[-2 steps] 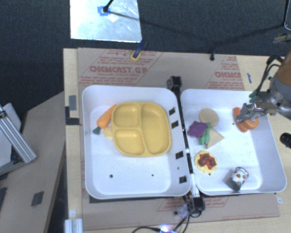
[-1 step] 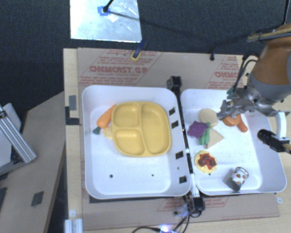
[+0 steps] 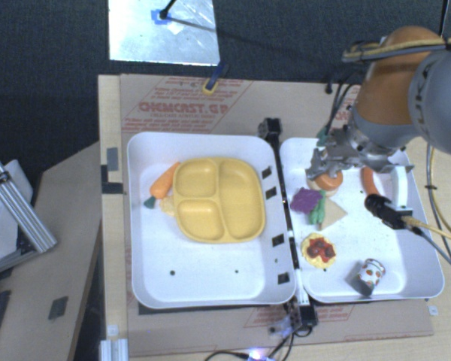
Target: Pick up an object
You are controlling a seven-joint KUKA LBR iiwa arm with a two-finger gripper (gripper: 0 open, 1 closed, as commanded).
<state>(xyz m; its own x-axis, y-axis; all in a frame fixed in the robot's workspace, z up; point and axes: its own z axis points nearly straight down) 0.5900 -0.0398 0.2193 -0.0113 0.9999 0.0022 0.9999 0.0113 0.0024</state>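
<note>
fingers (image 3: pixel 325 170) over orange toy (image 3: pixel 330 180)

The pincer (image 3: pixel 325 173) covers the top of an orange object (image 3: pixel 330 180), and whether its fingers grip it cannot be told. The arm (image 3: pixel 406 89) is cut off by the right edge. The carrot (image 3: pixel 164 180) tucks partly under the yellow tray (image 3: pixel 214 200)

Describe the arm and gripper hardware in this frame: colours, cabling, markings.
The arm is a rounded grey casing with a wide orange band above the wrist. A yellow cable and dark cables run over the top of the band. The gripper is a compact grey metal assembly with small green spots on it. Any lettering is too small to tell.
</note>
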